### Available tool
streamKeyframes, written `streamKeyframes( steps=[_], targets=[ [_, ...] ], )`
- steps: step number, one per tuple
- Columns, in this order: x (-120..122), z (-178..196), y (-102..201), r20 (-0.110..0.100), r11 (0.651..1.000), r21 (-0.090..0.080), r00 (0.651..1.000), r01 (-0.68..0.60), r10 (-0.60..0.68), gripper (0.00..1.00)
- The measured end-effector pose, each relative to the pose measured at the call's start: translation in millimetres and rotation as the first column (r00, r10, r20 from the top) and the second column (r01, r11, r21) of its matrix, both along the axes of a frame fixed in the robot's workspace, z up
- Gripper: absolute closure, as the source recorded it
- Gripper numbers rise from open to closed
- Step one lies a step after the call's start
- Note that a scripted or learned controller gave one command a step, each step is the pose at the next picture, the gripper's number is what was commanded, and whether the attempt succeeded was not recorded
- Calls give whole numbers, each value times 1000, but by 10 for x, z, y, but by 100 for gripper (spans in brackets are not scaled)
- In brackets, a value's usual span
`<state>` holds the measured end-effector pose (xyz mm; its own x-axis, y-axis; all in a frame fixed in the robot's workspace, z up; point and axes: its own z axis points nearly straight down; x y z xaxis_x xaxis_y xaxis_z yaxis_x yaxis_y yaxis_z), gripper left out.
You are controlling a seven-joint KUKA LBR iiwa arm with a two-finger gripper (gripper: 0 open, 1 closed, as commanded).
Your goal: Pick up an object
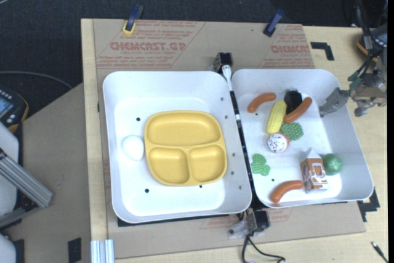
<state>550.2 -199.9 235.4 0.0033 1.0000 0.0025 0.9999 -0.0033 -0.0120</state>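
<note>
The right bin (360, 160) holds several toy foods: an orange sausage (261, 101), a yellow corn cob (276, 117), a second sausage (299, 109) against a black piece (292, 97), a green knobbly piece (293, 130), a speckled white ball (277, 143), a green leafy piece (260, 164), an orange-and-white carton (314, 173), a green ball (332, 163) and a third sausage (286, 190). My gripper (335, 101) hangs over the bin's upper right edge, right of the black piece and apart from every toy.
The left bin (117, 182) holds a yellow divided plate (184, 148) with a white egg (132, 146) beside it. Clamps (130, 20) (273, 23) sit on the board's far edge. Cables and arm hardware (372, 80) crowd the right side.
</note>
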Motion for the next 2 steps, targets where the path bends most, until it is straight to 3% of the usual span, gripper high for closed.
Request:
streamKeyframes(
  steps=[1,2],
  targets=[
    [27,69,4,13,1000,-3,1000,-3,3,0],
    [82,-381,43,6,1000,-1,1000,-4,5,0]
  ],
)
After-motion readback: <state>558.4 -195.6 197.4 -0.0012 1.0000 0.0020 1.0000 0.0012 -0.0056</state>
